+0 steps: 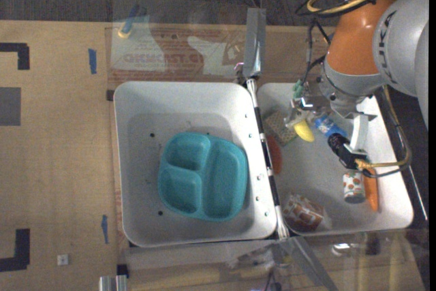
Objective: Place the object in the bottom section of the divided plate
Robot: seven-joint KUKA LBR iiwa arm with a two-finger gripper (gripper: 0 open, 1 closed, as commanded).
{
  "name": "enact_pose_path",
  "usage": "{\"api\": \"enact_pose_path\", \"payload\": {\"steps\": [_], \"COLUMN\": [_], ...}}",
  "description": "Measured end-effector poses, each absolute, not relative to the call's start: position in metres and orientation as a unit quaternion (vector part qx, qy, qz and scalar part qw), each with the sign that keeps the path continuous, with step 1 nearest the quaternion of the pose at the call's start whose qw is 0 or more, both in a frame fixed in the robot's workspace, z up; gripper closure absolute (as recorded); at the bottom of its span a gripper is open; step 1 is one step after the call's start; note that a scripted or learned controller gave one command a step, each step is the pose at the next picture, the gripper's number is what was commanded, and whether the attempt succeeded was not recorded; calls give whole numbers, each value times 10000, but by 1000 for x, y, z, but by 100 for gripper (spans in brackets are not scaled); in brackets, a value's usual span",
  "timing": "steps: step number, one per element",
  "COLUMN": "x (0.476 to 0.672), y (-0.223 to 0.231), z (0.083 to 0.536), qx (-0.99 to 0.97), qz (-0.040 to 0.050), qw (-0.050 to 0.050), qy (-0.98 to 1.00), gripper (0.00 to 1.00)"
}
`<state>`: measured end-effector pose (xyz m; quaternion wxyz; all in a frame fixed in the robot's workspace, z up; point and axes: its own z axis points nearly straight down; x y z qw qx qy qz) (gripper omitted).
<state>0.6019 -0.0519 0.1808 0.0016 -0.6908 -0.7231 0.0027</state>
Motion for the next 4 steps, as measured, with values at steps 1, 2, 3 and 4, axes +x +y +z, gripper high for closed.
{"api": "enact_pose_path", "payload": {"steps": [1,2,3,4], "x": [546,548,532,531], "y": [6,61,0,56], "z": [209,181,181,181], "qx": [-6467,-5127,-5508,-4813], "qz": [25,22,20,17], "qw": [28,30,32,24], "qy": [-7628,-8586,-8347,-8766], "gripper": [100,100,100,100]}}
